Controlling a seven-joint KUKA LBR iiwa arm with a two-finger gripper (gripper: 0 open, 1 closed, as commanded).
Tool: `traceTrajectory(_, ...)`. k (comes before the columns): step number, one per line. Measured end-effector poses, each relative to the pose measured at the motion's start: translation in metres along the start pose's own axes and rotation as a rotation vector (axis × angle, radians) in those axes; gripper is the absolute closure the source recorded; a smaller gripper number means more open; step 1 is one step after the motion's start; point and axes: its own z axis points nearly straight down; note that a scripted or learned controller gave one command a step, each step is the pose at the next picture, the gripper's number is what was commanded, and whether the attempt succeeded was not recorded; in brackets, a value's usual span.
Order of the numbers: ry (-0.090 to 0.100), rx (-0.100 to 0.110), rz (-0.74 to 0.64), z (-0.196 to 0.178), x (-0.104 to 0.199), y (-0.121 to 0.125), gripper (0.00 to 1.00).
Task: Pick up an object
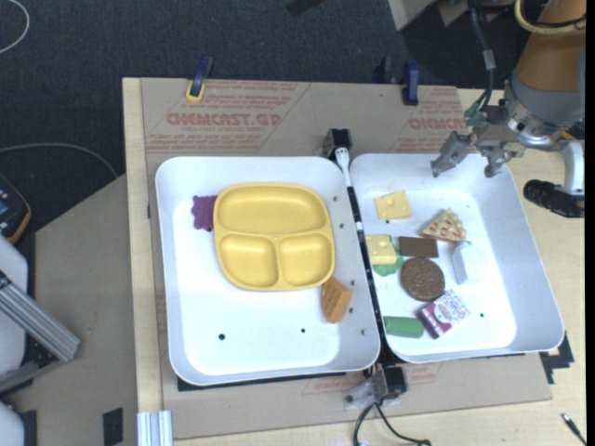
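A dark speckled floor surrounds a light wooden bench [279, 110], whose top is a cardboard-coloured sheet printed with faded red lettering. Two clamps grip the bench's far edge, one with a yellow jaw [197, 84] and one dark blue [409, 82]. A thin white cable [19, 26] loops across the floor at upper left, and a slanted metal rail [33, 319] sits off the bench's left edge.

Two shallow white bins lie side by side on the bench. The left bin [186, 323] holds a yellow divided tray [274, 235] near its far edge, a purple piece [203, 212] touching the tray's left side, and a tan cracker [336, 300] near the bin's right wall.

The right bin [521, 277] holds small toy foods: a pale yellow cheese block [392, 205], a pizza slice [445, 227], a brown bar [417, 246], a round brown cookie [422, 278], a green piece [403, 325] and a red-and-white wrapper [442, 312].

The gripper [471, 157] hangs over the far right corner of the right bin, its two fingers spread apart with nothing between them, well apart from the foods below.
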Motion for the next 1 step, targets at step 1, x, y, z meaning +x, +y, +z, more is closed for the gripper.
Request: traceTrajectory(1,-0.003,-0.015,-0.002,-0.0097,0.0002,0.0026,0.00)
